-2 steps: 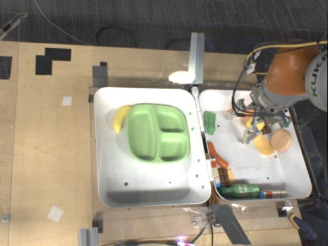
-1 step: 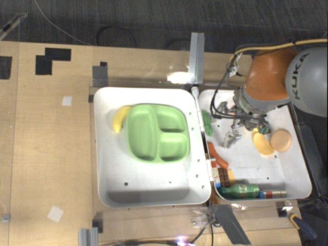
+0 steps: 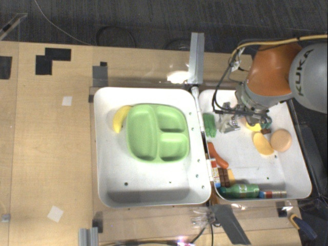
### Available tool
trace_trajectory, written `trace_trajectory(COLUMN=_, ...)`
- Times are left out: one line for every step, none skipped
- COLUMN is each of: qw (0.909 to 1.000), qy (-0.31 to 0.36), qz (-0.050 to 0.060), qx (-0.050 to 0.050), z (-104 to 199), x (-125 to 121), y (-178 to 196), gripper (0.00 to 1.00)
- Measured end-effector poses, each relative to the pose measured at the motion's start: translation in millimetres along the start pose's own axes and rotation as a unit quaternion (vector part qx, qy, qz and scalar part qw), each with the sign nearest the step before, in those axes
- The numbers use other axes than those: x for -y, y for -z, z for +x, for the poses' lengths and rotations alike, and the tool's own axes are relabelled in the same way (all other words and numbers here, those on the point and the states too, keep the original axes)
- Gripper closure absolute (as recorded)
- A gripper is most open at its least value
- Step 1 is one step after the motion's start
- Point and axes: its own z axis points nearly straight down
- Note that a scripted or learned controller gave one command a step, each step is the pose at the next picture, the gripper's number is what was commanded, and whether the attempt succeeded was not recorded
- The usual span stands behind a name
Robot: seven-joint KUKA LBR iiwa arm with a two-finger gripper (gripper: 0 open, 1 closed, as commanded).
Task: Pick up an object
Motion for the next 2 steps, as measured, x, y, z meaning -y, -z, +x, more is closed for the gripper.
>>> trace_trajectory(qw=0.9932, qy=-0.116, qz=0.001, qx=-0.006, z=-30, x=60, y=101, gripper=1.0)
trace_trajectory(qw=0.9999, qy=-0.007, qz=0.0, qx=-0.009, z=-13, x=125, y=84, gripper=1.0)
